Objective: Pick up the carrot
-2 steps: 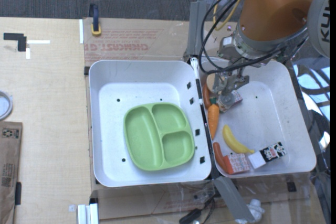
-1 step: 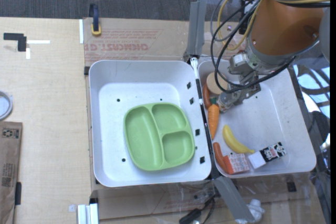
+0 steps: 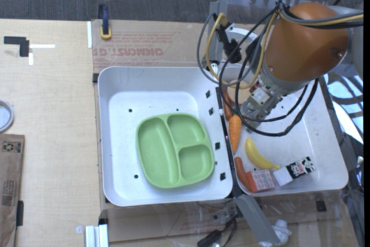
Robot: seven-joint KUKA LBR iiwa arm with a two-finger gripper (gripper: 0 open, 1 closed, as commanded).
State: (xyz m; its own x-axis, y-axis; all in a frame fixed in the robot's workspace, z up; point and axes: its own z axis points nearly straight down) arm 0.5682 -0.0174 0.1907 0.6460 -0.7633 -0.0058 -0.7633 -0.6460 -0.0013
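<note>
Carrot (image 3: 235, 131) lies in the right bin (image 3: 324, 142), by its left wall, next to a banana (image 3: 258, 155). Claw (image 3: 250, 111) sits just above it; can't tell if open or closed.

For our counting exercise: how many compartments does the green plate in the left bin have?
3. The green plate has one long compartment down its left side, one at the upper right, and one at the lower right. None of it is covered, so no compartment is hidden.
</note>
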